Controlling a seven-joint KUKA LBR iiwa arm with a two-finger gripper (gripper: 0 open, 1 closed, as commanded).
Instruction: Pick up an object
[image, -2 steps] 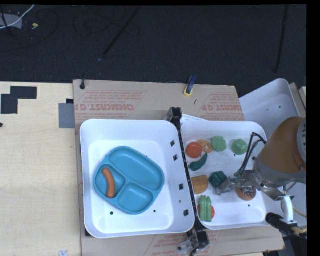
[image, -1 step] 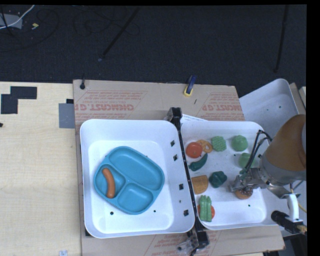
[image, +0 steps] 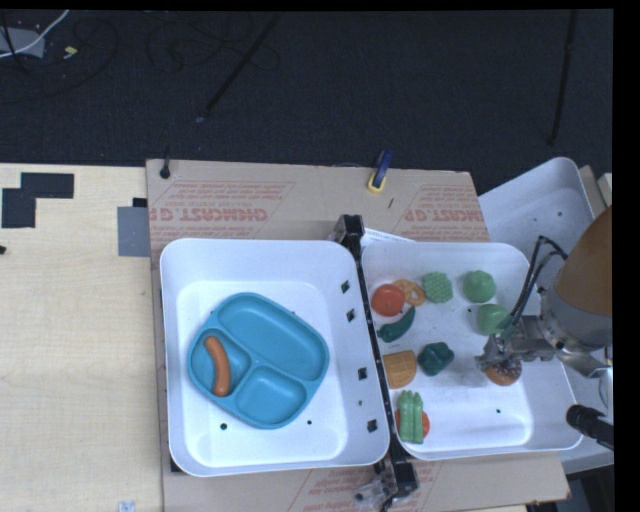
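The right bin (image: 470, 432) holds several toy foods: a red tomato (image: 388, 299), an orange ring (image: 411, 292), a bumpy green piece (image: 436, 288), two light green round pieces (image: 479, 286) (image: 490, 318), a dark green pepper (image: 435, 357), an orange block (image: 399, 368) and a green-and-red piece (image: 411, 417). My gripper (image: 500, 358) is low at the bin's right side, directly over a small brown piece (image: 503, 377) that it partly hides. The lower light green piece lies just above the gripper.
The left bin (image: 180, 300) contains a blue divided plate (image: 290, 345) with an orange sausage (image: 217, 364) in its left compartment. A dark green curved piece (image: 398, 326) lies under the tomato. The arm's cables run along the right bin's right wall.
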